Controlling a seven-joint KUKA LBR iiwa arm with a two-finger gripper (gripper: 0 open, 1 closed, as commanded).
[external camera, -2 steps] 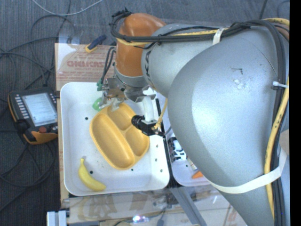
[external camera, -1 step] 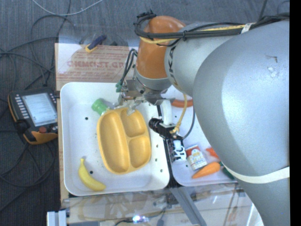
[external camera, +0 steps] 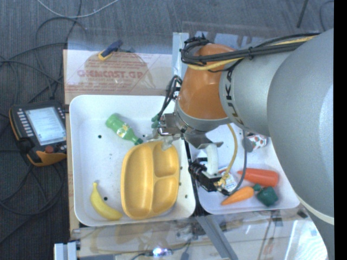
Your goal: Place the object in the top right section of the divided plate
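Well, grey arm w/ orange band (external camera: pixel 282 85) reaches in from right. Gripper (external camera: pixel 167 138) hangs at top edge of yellow plastic divided plate (external camera: pixel 142 186), by its top right section. Grip state: can't tell, wrist covers it. Green plastic bottle (external camera: pixel 122 129) lies tilted in left white bin (external camera: pixel 81 145), just up-left of plate, cap end near gripper. Yellow banana (external camera: pixel 103 203) beside plate's lower left. Right white bin (external camera: pixel 211 203): orange carrot (external camera: pixel 237 195), red-orange cylinder (external camera: pixel 261 176), dark green block (external camera: pixel 267 196).

I work in a robotics lab. My teach pendant (external camera: pixel 39 130) sits left of the bench (external camera: pixel 108 77), and loose cables (external camera: pixel 54 7) trail over grey carpet (external camera: pixel 27 58).
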